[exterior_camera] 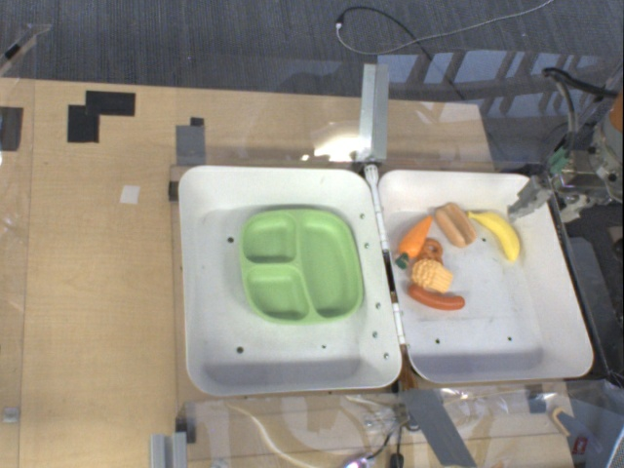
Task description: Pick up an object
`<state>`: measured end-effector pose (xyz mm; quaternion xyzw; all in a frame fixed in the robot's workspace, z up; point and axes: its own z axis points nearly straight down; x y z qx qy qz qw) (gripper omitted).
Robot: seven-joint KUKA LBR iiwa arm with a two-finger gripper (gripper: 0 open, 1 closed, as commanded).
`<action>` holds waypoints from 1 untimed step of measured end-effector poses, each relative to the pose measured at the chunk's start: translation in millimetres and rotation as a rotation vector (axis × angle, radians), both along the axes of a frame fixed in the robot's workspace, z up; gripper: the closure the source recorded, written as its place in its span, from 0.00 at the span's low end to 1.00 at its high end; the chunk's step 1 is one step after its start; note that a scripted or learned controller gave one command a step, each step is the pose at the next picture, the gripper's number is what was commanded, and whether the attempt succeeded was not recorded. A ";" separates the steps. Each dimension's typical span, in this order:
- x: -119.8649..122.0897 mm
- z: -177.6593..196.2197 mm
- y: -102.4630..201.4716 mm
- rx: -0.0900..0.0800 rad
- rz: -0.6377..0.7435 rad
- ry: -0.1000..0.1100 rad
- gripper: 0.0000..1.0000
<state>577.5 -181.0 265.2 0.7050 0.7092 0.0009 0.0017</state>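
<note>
In the right bin (517, 344) lie a yellow banana (498, 232), a tan hot dog bun (454, 224), an orange carrot (415, 236), a yellow corn cob (431, 276), a small brown piece (430, 252) and a red sausage (436, 299). My gripper (531, 198) hangs at the bin's upper right corner, just right of the banana and apart from it. Nothing is visible between its fingers.
The left bin (210, 261) holds a green divided plate (297, 264). A metal post (374, 110) stands behind the seam between the bins. Cables and arm hardware crowd the right edge near the gripper.
</note>
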 end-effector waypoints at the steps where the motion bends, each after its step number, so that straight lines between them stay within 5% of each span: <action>1: 54.5 -112.7 -24.0 0.000 0.004 0.001 0.00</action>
